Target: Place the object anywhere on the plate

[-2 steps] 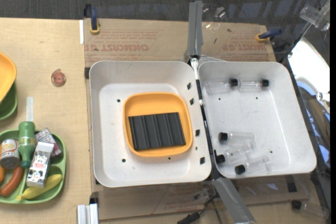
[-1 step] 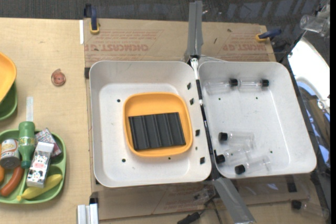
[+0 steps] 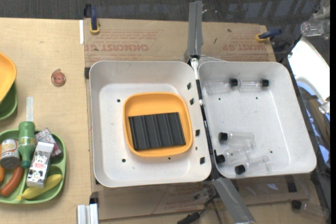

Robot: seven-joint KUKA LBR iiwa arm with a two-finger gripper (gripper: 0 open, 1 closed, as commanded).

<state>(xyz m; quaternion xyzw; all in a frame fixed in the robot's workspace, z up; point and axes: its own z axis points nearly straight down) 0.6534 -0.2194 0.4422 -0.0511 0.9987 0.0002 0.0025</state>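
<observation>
While the clear tubes (image 3: 247, 83) lie in the right bin (image 3: 294, 128), on the arm's side, none is on the yellow plate (image 3: 157, 100) | step: pick one up | gripper: cannot tell if open or closed | next: grab one tube, carry it left to the plate

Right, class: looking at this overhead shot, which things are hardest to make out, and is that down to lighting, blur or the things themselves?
Camera view: lighting is even and soft, with faint shadows. The clear tubes in the right bin nearly vanish against the white, only their black caps marking them. The arm at the right edge looks overexposed and blurred. The orange plate and dark ribbed block read sharply.
</observation>
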